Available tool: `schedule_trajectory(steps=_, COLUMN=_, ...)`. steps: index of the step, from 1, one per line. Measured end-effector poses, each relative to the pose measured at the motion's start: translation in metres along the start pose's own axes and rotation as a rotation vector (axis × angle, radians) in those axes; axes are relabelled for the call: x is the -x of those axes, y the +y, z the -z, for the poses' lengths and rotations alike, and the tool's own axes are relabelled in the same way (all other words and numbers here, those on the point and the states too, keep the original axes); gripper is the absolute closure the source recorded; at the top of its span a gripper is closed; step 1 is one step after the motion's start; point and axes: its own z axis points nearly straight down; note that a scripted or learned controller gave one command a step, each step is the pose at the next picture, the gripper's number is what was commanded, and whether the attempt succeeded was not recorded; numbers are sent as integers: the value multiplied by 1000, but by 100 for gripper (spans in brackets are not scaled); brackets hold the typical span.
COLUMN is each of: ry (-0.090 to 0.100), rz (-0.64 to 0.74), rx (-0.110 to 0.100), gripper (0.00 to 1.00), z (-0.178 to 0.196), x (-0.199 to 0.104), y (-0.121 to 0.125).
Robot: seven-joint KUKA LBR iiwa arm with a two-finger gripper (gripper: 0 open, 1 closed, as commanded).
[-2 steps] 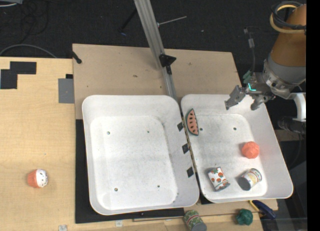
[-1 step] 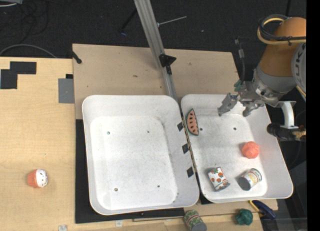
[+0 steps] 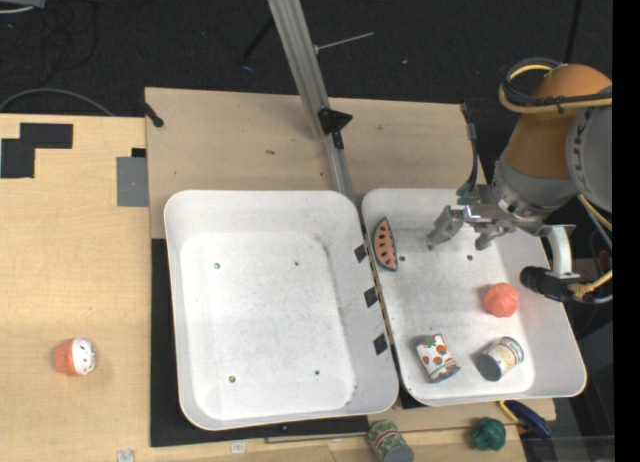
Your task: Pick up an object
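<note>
Now the right bin [image 3: 560, 370] holds a watermelon slice [image 3: 384, 245] at 9 o'clock, an orange ball [image 3: 501, 300] at 3, a spotted box [image 3: 436, 357] and a small can [image 3: 499, 358] at 6. Up at 12, the gripper [image 3: 462, 235] hangs with fingers spread, holding nothing.

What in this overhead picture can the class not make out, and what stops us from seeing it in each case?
- Hand: too small and blurred in the camera view to tell whether it holds anything.
- Small box and can in the right bin: printing too small to read.
- Green object and another can below the bins: cut off by the bottom edge.
- Orange ball on the left bench: face markings too small.
</note>
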Motion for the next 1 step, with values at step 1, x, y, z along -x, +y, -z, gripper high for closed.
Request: schedule_trajectory(steps=1, ry=1, rz=0, rx=-1, gripper=0, z=-54, x=-1, y=-1)
